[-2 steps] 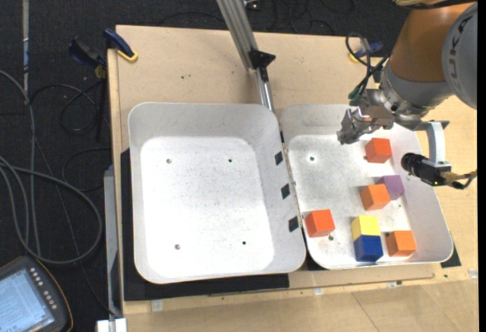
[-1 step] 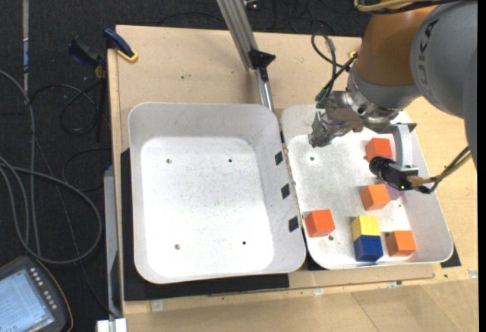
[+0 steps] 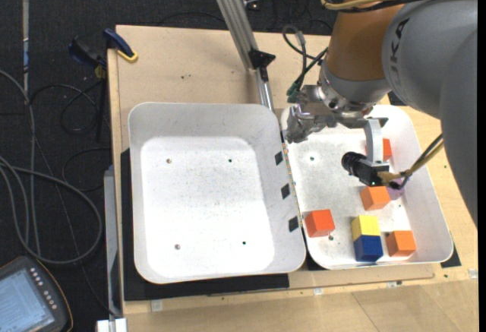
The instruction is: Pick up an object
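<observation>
My gripper (image 3: 301,125) hangs over the far left corner of the right bin (image 3: 334,256), near the wall shared with the left bin. No object shows between its fingers. In the right bin lie an orange cube (image 3: 319,222) at the near left, a yellow and blue block (image 3: 367,238), another orange cube (image 3: 400,243) at the near right, and an orange block (image 3: 374,197) further back next to a small purple piece (image 3: 396,185). A red-orange piece (image 3: 387,148) shows partly behind the wrist bracket.
The left bin (image 3: 144,171) stands beside the right one. A slanted metal pole (image 3: 231,7) rises behind the bins. A blue and yellow clamp (image 3: 114,42) sits at the bench's far left corner. The arm (image 3: 410,26) covers the right bin's far right.
</observation>
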Motion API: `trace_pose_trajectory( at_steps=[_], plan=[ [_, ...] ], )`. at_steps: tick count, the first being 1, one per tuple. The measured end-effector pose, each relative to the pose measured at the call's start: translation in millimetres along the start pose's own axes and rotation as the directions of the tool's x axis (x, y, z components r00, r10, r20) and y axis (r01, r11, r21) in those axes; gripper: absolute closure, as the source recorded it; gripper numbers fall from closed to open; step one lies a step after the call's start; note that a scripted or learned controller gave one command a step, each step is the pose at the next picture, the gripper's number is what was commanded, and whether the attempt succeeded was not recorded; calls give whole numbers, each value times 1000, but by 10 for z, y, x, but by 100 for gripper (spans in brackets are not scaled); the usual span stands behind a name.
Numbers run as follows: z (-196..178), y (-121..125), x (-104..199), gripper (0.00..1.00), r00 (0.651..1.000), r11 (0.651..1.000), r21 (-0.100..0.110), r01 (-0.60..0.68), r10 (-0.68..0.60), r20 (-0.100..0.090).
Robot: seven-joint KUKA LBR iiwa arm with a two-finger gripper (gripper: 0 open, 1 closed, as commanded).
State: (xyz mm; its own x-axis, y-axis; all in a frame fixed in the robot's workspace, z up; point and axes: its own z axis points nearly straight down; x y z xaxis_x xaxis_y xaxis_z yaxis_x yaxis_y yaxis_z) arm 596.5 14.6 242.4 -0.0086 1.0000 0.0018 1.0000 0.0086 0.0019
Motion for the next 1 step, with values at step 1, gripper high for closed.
trace_pose_trajectory(
  at_steps=[1],
  plan=[
    [-61, -38, 560, 100, 1000, 1000, 1, 1, -1, 0]
  ],
)
